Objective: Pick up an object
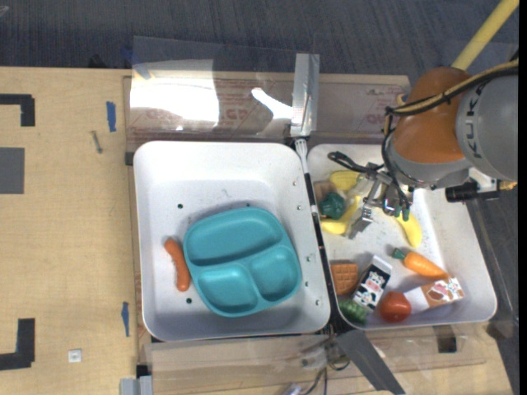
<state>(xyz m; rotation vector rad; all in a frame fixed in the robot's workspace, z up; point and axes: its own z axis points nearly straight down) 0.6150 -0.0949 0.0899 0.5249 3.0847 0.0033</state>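
Tan wooden table (58, 245) with 2 shallow white bins side by side, dark floor beyond. Left bin (156, 171): teal 3-compartment plate (241, 259) near centre, orange sausage-shaped toy (178, 263) lying just beside its left edge. Right bin (478, 262): green toy (333, 205) and yellow piece (346, 181) at upper left, yellow banana (409, 230) toward the middle, carrot (422, 262) to its lower right, waffle-like brown square (344, 276) at lower left, black-and-white carton (375, 284) beside it, red tomato (396, 306) and small red-and-white box (445, 290) along the near wall. Grey arm with orange band (428, 130) entering from the right, claw (367, 212) low over the upper left part of the right bin, between the green toy and the banana. Metal fingers (360, 223) angled down and left, close together, nothing visibly between them; open or closed not discernible. All objects resting in the bins.
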